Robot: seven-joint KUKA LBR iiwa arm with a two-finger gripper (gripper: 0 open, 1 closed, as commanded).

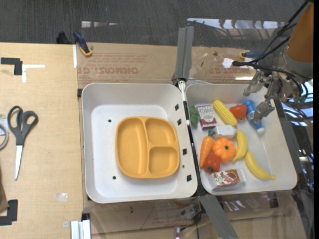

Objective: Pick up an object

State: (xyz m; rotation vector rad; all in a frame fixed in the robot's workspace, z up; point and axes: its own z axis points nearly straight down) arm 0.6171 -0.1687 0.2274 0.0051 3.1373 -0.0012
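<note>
While your gripper point(263, 99) hangs over the right bin point(284, 176)'s far right corner, its jaws stand apart, holding nothing.
You see toy food heaped along that bin's left edge.

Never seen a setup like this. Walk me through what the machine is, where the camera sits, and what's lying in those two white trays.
One camera looks down at a slant on a bench with two shallow white bins. The machine is a robot arm reaching in from the right; its gripper, the two-fingered grasping part, hangs over the top right of the right bin. Nothing shows between its fingers.

The left bin holds a yellow divided plate. The right bin holds toy food: a corn cob, a tomato, a carrot, a small pumpkin, two bananas and two small cartons. A blue object lies just below the gripper.

Scissors lie on the bench to the left.
</note>
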